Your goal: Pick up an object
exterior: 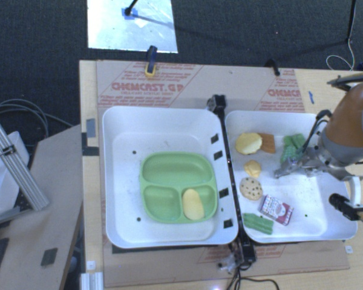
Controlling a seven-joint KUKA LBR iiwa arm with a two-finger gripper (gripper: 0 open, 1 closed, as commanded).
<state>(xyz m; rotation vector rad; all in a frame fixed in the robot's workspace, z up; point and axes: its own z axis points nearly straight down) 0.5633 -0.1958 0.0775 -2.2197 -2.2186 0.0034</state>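
The right bin (327, 222) holds several small items. Among them are a round yellow piece (249, 142) with an orange cracker (268, 142) beside it, a green object (291, 148), a small yellow chunk (252, 168), a chocolate-chip cookie (251, 188), a red and white packet (276, 209) and a flat green piece (258, 223). My gripper (284, 169) reaches in from the right and sits low in this bin, just below the green object and right of the small yellow chunk. Nothing shows in its grasp.
The left bin (127, 132) holds a green divided tray (176, 185) with a yellow oval item (193, 204) in its lower right compartment. A black divider with clips (222, 162) separates the bins. The orange-banded arm (351, 122) overhangs the right bin's right side.
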